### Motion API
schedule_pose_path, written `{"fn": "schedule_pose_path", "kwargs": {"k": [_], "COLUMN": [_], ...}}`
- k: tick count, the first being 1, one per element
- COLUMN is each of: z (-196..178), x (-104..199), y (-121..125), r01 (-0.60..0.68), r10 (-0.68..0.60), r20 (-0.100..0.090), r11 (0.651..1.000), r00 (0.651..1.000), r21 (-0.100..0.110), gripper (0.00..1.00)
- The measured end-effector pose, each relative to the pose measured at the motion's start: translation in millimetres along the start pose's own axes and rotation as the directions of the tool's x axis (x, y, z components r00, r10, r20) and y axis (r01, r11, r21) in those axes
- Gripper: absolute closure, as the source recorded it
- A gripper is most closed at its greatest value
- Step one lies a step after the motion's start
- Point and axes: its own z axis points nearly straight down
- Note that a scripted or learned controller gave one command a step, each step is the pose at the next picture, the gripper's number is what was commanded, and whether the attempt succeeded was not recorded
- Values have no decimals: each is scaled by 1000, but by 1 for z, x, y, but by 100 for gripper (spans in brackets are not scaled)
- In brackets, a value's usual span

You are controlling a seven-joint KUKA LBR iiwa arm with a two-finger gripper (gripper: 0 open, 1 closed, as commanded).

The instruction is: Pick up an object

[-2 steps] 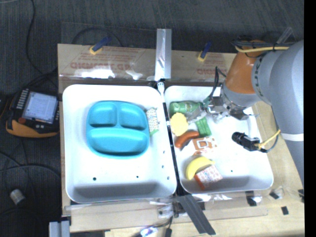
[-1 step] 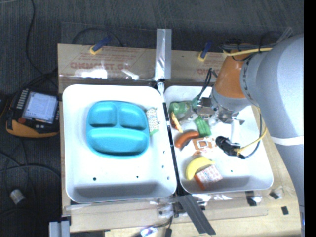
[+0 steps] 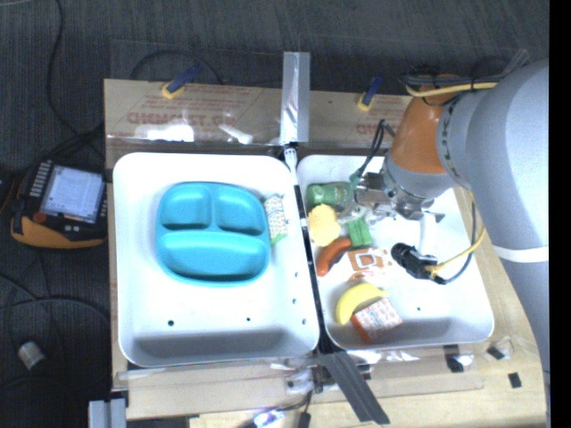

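Observation:
The right bin (image 3: 464, 315) holds several small objects. A green can (image 3: 326, 193) lies at its back left, with a yellow lemon-like piece (image 3: 323, 225) and a green block (image 3: 359, 232) just in front of it. Further forward lie an orange-red sausage (image 3: 331, 254), a white and orange card (image 3: 368, 260), a yellow piece (image 3: 354, 299) and a red and white packet (image 3: 380, 317). My gripper (image 3: 373, 196) hangs low over the back of this bin, just right of the green can and above the green block. The wrist body hides its tips.
The left bin (image 3: 143, 319) holds a blue divided plate (image 3: 214, 232). A small patterned item (image 3: 276, 218) rests by the wall between the bins. A black connector with a yellow cable (image 3: 410, 259) hangs right of the card. The arm (image 3: 500, 150) covers the right bin's back right corner.

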Motion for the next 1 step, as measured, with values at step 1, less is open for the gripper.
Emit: {"fn": "schedule_pose_path", "kwargs": {"k": [1], "z": [-119], "x": [12], "y": [20], "r01": [161], "r10": [-161], "r20": [1], "r11": [987], "r00": [987], "r21": [12], "gripper": [100]}}
